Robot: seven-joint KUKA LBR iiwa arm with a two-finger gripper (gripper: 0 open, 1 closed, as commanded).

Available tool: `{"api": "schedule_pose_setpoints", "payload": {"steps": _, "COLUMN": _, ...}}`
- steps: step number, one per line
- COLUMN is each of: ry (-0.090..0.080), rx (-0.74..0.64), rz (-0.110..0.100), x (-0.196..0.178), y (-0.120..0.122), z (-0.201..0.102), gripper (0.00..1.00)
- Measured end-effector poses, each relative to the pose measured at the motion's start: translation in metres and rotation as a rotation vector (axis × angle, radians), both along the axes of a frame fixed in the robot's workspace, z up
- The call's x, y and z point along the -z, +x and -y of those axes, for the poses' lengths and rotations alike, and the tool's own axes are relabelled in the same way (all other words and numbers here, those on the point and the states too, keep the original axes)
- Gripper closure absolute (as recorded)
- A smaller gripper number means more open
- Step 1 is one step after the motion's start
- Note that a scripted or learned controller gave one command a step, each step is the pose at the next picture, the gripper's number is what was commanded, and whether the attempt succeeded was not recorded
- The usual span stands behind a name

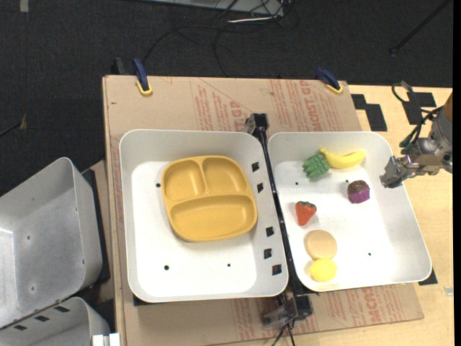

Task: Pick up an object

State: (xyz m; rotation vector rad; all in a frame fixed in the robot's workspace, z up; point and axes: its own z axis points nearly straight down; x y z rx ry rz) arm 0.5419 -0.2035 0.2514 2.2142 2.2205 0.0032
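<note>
The right bin (392, 247) holds several toy foods. A yellow banana (343, 158) lies at the back beside a green leafy piece (315, 165). A purple item (358, 191) sits to the right of a red strawberry (306, 212). Toward the front are a beige round piece (320, 244) and a yellow lemon (323, 269). My gripper (394, 176) hovers at the bin's right rim, a short way right of the purple item and apart from it. Nothing shows in its grasp.
The left bin (144, 265) holds a yellow divided plate (210, 197). A black divider (274, 215) runs between the two bins. A grey metal container (43, 244) stands off the bench at the left. Cables hang near the arm at the right.
</note>
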Motion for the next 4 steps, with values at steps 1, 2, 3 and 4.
{"api": "schedule_pose_setpoints", "payload": {"steps": 1, "ry": 0.001, "rx": -0.001, "rz": -0.001, "x": -0.026, "y": 0.001, "z": 0.0, "gripper": 1.0}}
{"api": "schedule_pose_setpoints", "payload": {"steps": 2, "ry": 0.003, "rx": -0.004, "rz": -0.006, "x": -0.022, "y": 0.009, "z": -0.045, "gripper": 1.0}}
{"api": "schedule_pose_setpoints", "payload": {"steps": 3, "ry": 0.005, "rx": -0.005, "rz": -0.007, "x": -0.004, "y": 0.007, "z": -0.104, "gripper": 1.0}}
{"api": "schedule_pose_setpoints", "payload": {"steps": 4, "ry": 0.005, "rx": -0.005, "rz": -0.007, "x": 0.002, "y": 0.015, "z": -0.164, "gripper": 1.0}}
